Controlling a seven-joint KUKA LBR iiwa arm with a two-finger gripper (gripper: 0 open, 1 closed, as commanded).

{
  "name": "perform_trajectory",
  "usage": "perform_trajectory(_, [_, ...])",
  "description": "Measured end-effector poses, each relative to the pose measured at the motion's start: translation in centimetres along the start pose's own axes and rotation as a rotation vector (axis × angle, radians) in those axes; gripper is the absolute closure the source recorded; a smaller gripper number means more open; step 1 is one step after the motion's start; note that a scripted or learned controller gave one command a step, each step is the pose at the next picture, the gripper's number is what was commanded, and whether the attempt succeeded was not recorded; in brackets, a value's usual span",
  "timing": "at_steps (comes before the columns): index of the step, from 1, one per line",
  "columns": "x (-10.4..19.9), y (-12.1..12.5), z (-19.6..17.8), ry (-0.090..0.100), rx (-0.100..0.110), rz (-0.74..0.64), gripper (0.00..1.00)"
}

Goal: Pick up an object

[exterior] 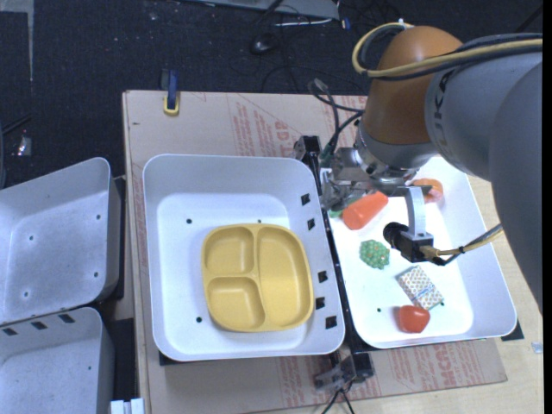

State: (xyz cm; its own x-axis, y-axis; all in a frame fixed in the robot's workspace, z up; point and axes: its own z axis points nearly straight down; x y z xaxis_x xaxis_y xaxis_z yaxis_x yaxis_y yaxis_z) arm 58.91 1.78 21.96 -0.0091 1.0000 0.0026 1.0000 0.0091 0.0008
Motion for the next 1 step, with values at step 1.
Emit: perform_trajectory(1, [5.94,-0.73,-1.07,-0.001,0.0,0.0,1.0])
